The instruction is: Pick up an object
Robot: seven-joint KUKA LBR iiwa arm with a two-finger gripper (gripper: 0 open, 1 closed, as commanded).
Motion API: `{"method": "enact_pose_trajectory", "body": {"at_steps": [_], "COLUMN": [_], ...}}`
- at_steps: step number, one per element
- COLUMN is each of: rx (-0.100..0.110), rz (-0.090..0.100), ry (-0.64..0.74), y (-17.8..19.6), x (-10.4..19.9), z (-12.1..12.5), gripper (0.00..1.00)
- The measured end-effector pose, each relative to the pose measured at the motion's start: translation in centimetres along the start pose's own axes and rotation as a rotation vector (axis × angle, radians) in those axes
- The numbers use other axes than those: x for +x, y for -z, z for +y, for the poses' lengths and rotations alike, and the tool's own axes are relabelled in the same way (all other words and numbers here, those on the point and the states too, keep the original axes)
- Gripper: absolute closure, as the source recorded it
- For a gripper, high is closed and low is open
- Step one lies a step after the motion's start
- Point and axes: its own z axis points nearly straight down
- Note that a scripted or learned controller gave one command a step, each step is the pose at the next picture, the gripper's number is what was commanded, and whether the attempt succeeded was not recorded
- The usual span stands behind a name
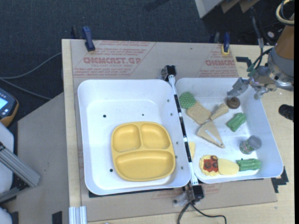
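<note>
My gripper [249, 88] hangs over the far right corner of the right bin [273, 143], open, with nothing between its fingers. A small brown round piece [232, 101] lies just below its left finger [238, 85]. Near it in the bin are a tan wedge [218, 111], a tan cracker [198, 112], a green round piece [187, 98], a green pepper [236, 121], a pale triangular sandwich [210, 135], a grey can [250, 144], a green vegetable [247, 164] and a yellow-and-red food piece [217, 165].
The left bin [93, 101] holds a yellow divided plate [141, 150]. A small yellow piece [192, 149] lies against the divider between the bins. Blue clamps [87, 37] hold the cardboard base at the back. Cables run off the left side.
</note>
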Motion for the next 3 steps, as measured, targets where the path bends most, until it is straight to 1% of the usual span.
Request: {"method": "enact_pose_trajectory", "body": {"at_steps": [1, 2, 3], "rx": [0.009, -0.004, -0.003], "rz": [0.002, -0.001, -0.001], "ry": [-0.001, 0.0, 0.0], "y": [-14.9, -13.0, -13.0], "x": [-2.6, -2.6, -2.6], "z": [2.3, 2.6, 2.6], "gripper": [0.0, 1.0, 0.0]}}
